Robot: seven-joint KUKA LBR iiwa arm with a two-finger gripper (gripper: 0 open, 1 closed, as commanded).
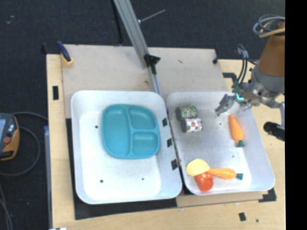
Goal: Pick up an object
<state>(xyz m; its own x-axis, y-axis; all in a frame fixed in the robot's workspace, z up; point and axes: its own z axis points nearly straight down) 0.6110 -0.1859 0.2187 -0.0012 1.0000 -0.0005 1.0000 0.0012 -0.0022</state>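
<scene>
My gripper (234, 107) hangs over the far right part of the right bin (218, 188), its fingers spread apart with nothing between them. Just below it lies an orange carrot (235, 129) with a green end. Left of it sit a dark green can (186, 112) and a white box with red print (193, 125), touching each other. At the bin's front lie a yellow piece (197, 166), a red pepper (205, 181) and a second carrot (223, 173).
The left bin (86, 176) holds a teal divided plate (130, 131). A slanted metal pole (132, 25) rises behind the bins. An orange-and-black device (7, 137) sits at the far left off the bench.
</scene>
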